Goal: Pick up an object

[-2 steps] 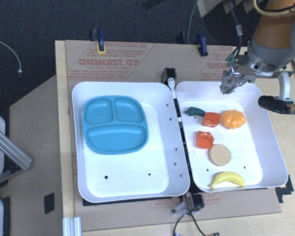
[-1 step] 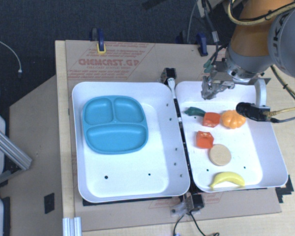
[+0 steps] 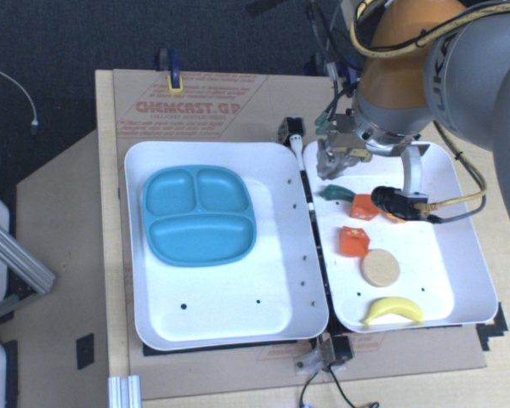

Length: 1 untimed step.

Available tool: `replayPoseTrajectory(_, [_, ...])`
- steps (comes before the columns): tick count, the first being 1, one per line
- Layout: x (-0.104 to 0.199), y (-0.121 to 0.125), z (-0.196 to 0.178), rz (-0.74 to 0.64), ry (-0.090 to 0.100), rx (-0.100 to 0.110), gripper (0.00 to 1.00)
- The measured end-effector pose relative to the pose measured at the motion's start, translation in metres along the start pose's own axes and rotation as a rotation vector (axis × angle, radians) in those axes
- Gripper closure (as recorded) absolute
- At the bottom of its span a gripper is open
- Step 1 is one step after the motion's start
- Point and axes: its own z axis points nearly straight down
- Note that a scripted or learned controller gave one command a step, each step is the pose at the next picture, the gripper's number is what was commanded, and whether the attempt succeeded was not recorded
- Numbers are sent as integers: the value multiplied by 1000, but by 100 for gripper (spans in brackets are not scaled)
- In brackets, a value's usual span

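Note:
My gripper (image 3: 331, 167) hangs over the far left corner of the right bin (image 3: 459, 253), just above a small teal piece (image 3: 335, 193) and with nothing seen in it. A red-orange piece (image 3: 363, 209) lies to the right of the teal one. Nearer the front sit an orange block (image 3: 354, 241), a tan round disc (image 3: 380, 269) and a yellow banana (image 3: 393, 310). The grey arm with its orange band (image 3: 412, 24) reaches in from the upper right.
The left bin (image 3: 272, 296) holds a blue divided plate (image 3: 200, 215) in its far left half. A raised divider (image 3: 310, 219) runs between the two bins. Cardboard (image 3: 195, 100) lies under both bins.

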Motion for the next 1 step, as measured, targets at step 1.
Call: replayPoseTrajectory(1, [52, -19, -15, -1, 1, -1, 100])
